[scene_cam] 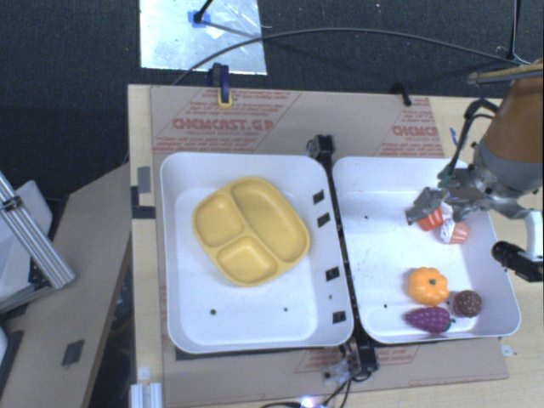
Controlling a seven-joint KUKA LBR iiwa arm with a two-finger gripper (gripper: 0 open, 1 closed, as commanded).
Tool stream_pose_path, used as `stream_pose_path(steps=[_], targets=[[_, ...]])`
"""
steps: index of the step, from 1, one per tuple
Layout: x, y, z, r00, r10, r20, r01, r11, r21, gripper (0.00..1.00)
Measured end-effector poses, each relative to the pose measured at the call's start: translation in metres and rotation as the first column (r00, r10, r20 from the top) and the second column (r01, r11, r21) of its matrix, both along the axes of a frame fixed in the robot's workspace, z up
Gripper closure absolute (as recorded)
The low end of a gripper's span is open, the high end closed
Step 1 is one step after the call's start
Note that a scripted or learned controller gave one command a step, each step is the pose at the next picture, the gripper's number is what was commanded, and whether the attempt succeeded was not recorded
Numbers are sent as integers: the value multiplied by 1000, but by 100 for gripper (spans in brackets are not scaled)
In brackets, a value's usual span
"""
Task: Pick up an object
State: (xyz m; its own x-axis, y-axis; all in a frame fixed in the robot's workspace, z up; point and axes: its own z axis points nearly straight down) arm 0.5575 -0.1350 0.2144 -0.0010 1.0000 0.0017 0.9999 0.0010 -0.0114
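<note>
The arm is reaching in from the right, and its gripper [435,208] is hanging low over the upper part of the right bin [374,185]. Just under it and a little to the right, a small orange and white object [449,227] is lying on the bin floor; I cannot tell what it is exactly, perhaps a small toy or a packet. The grey fingertip is pointing to the left, touching or almost touching this object. Whether the fingers are apart or together I cannot tell, because the wrist is covering them from above. I am not seeing the object between them, so I am not saying it is held.

Three other toys are sitting near the front right corner of the same bin: a small orange pumpkin [427,285], a purple bunch of grapes [428,319] just in front of it, and a dark brown round thing [467,303] beside them. They are well apart from the gripper, so I am judging that the orange and white object is the one being tried.

In the left bin [183,228] a yellow divided plate [250,229] is lying flat in the middle, probably only as another choice for picking.

The object is near the bin wall, so the approach is looking a little tight there.
</note>
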Motion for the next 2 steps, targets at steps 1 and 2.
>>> stream_pose_path(steps=[1,2], targets=[[3,0,7,1000,3,13,-3,1000,-2,0],[13,1,-45,1000,1,9,-1,1000,-1,0]])
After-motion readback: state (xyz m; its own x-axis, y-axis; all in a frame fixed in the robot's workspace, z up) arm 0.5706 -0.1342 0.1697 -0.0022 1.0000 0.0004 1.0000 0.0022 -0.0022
